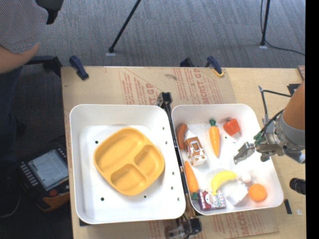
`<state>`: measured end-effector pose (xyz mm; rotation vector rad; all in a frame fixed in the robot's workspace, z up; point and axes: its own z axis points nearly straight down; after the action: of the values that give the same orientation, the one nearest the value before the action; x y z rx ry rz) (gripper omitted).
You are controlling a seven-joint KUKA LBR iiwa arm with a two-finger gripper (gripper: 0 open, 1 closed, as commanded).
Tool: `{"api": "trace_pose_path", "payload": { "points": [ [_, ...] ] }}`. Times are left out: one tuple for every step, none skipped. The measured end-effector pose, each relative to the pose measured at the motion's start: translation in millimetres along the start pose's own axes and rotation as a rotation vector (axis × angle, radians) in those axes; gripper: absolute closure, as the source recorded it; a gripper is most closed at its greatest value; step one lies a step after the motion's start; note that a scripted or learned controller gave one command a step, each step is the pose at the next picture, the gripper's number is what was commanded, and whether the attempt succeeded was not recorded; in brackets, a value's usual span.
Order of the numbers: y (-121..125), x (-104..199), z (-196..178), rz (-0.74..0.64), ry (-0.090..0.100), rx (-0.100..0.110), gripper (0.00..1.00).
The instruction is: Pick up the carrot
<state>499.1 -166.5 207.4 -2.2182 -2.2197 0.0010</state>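
As the scene appears in the camera view, the carrot (215, 140) lies in the right bin (251, 109), in its upper middle portion, with its green top at 12 o'clock and its tapered tip at 6 o'clock, so the long axis runs nearly straight up and down the frame. Relative to the carrot, a small toy truck (195, 151) sits just beside it at 9 o'clock, a red pepper-like item (231, 127) lies near at 2 o'clock, and a banana (222, 178) lies at 6 o'clock. A second orange, carrot-shaped item (191, 177) rests against the bin's left wall at 7 o'clock. The gripper (245, 153) hovers at 4 o'clock from the carrot, apart from it; whether it is released or clenched cannot be told, and nothing is seen in its grasp. The carrot is judged to be a light, rigid plastic toy with a smooth, somewhat slippery skin. The recommended hold is across the thick upper body, below the green top, closing along the 9-to-3 line. The left bin (79, 128) holds a yellow divided plate (129, 160)
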Motion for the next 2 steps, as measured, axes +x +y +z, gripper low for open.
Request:
{"api": "trace_pose_path", "payload": {
  "points": [
    [-24.3,40.1,120.9,0.003,0.001,0.002,0.0],
    [38.4,36.7,77.9,0.0,-0.001,-0.002,0.0]
  ]
}}
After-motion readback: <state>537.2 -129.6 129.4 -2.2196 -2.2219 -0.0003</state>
